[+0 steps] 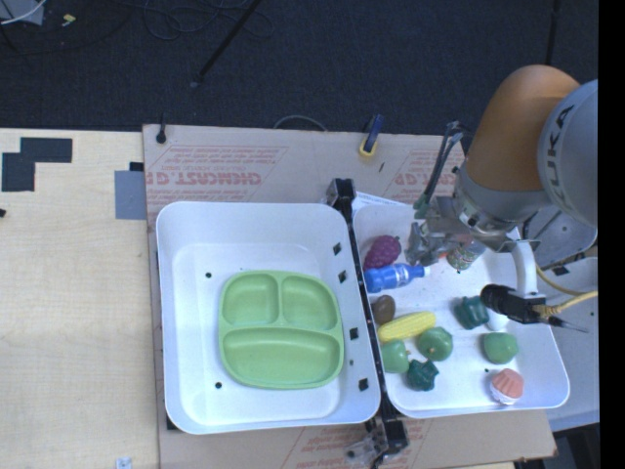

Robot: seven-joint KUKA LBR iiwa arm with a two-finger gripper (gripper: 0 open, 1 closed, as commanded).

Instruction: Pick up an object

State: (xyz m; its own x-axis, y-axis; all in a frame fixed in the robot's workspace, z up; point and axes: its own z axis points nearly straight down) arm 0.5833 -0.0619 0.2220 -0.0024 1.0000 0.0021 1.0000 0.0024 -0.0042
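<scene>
Here, the nearest thing to my pincer (427, 247) is the blue bottle (393, 277), lying on its side in the right bin (557, 384), its white cap pointing toward my fingers and just below them. I cannot tell whether my fingers are spread or pressed together; nothing shows between them. A purple grape bunch (382, 252) sits just above the bottle, close to the divider between the bins. Below the bottle lie a brown piece (384, 308) and a yellow corn cob (406, 325), with a green pepper (436, 343) beside the cob's right end. Further down are a light green piece (395, 358) and a dark teal piece (422, 374). To the right lie another dark green piece (472, 312), a green round one (499, 347) and a pink-and-white item (506, 387). The left bin (181, 262) holds a green divided plate (280, 328).
</scene>
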